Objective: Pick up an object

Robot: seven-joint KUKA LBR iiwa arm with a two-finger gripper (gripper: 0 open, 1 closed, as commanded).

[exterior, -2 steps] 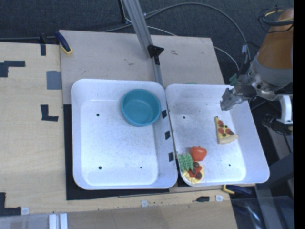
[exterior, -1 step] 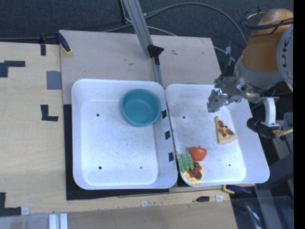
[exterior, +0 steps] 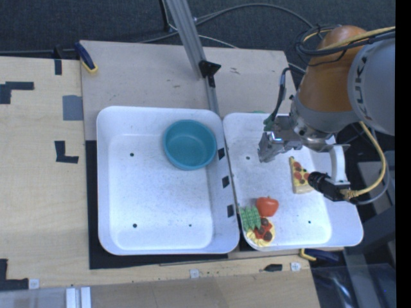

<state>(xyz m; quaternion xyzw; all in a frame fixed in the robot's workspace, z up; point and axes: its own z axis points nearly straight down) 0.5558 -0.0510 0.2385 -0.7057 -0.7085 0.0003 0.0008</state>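
Camera view is showing my gripper (exterior: 271, 147) hanging over the right bin (exterior: 247, 133) near its far edge, and whether it is clenched or released I cannot tell. Just beside it a pizza slice (exterior: 298, 175) is lying toward the bin's right edge, while a tomato (exterior: 267, 206) and a plate of toy food (exterior: 259, 230) are sitting by the near edge; a blue bowl (exterior: 189, 144) is resting at the left bin's (exterior: 128, 191) far edge.

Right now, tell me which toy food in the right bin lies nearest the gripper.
The pizza slice. It lies just right of and below the gripper, while the tomato and the green piece sit lower, by the bin's near left corner.
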